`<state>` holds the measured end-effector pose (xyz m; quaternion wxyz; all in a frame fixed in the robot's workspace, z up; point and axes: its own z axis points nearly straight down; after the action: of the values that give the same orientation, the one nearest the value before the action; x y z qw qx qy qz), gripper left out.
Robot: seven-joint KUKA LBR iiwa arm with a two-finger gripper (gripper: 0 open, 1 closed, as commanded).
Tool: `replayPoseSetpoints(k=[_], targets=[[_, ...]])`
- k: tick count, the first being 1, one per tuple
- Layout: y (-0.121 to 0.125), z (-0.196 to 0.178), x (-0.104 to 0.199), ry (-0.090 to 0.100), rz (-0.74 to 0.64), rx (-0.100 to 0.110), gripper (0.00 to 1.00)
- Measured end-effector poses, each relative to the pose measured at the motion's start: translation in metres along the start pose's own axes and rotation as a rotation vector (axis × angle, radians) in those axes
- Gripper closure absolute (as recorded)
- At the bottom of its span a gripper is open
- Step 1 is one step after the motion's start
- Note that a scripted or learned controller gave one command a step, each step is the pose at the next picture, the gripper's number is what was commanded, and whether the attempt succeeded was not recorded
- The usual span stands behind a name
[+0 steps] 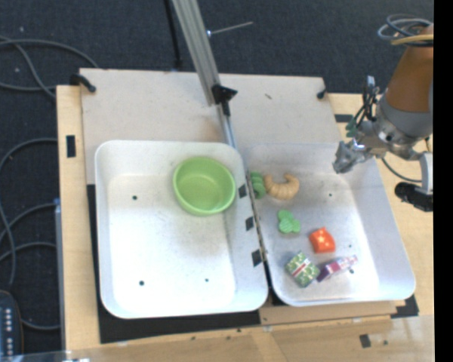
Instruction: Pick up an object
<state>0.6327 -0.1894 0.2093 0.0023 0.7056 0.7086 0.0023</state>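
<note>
The right bin (377, 225) holds a tan croissant-shaped piece (282, 186), a small dark green piece (257, 185) beside it, a light green clover-shaped piece (288, 222), an orange-red block (322, 240), a green patterned cube (301, 268) and a pink-purple tube (337, 265). A green bowl (204, 185) sits at the back right of the left bin (136, 225). My gripper (347, 159) hangs over the right bin's back right corner, well away from all the objects, and nothing shows between its fingers.
A slanted metal post (200, 47) rises from the back between the two bins. The bench's back board (151, 104) lies behind the bins. Cables (23, 51) lie on the dark floor at the left.
</note>
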Motion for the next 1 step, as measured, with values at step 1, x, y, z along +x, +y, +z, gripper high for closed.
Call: replayPoseSetpoints(k=[1], targets=[[0.002,-0.0548,-0.0007,-0.001,-0.001,-0.002,1.0]])
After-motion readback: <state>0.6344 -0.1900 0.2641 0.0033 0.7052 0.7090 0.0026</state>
